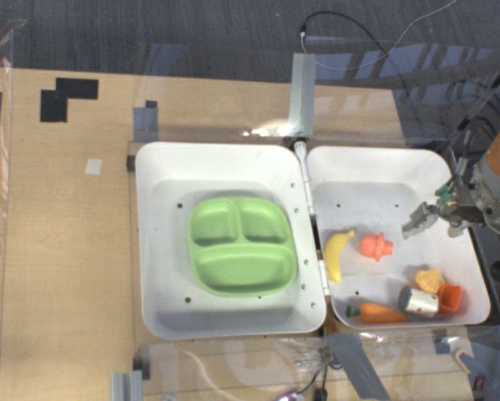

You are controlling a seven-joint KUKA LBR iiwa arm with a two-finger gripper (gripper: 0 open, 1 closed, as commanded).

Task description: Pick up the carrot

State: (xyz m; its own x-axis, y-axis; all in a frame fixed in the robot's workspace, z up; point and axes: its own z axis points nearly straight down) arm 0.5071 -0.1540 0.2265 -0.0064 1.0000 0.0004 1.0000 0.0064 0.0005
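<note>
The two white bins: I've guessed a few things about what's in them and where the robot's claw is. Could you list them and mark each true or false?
1. The carrot lies near the front edge of the right bin. True.
2. The green plate sits in the same bin as the carrot. False: it is in the left bin.
3. The gripper holds the carrot. False: it hovers above the right bin's right side, apart from the carrot.
4. The banana lies beside the divider between the bins. True.
5. The banana rests on the green plate. False: it lies on the right bin's floor.
</note>
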